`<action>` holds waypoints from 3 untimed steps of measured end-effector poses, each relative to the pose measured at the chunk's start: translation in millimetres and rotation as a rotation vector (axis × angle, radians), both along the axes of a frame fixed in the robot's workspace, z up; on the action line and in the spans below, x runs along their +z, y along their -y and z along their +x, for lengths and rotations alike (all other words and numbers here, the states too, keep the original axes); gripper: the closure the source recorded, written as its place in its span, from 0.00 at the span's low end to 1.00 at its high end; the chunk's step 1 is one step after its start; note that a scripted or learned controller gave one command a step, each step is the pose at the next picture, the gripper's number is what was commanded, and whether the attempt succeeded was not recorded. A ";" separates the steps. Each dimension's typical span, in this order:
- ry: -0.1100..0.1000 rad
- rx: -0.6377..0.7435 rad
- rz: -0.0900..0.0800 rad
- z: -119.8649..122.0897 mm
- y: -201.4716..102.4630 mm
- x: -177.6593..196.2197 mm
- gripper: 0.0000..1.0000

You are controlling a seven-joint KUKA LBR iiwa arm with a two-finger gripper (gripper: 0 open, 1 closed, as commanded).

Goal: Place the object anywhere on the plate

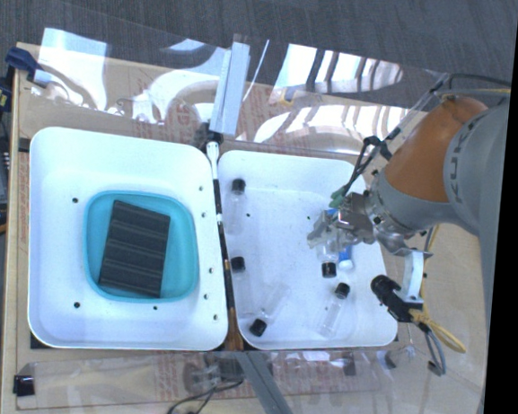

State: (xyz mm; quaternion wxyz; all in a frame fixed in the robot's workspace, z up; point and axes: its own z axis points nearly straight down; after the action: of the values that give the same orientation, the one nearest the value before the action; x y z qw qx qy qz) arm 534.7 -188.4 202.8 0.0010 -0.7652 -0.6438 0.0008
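A square blue plate [185,240] lies in the left bin [57,170], and a dark ribbed block [136,248] rests flat on its middle. Several small clear vials with black caps lie scattered in the right bin [282,199]: one near the far left [237,187], one by the left wall [236,264], one at the near left corner [258,325]. Two more caps [329,269] [342,290] sit just below my gripper [330,236], which hangs low over the right half of that bin. Nothing shows clearly between its tips.
A raised divider [218,234] where the two bin rims meet separates the bins. A clear upright panel [231,82] stands behind them at the back. Cables and a bracket [253,381] lie along the bench's near edge.
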 end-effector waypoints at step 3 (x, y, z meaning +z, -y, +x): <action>-0.002 0.104 0.001 38.7 -109.5 -11.8 0.00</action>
State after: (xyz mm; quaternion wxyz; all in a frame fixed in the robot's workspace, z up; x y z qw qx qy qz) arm 573.4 -78.9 191.1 0.0022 -0.7309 -0.6825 0.0011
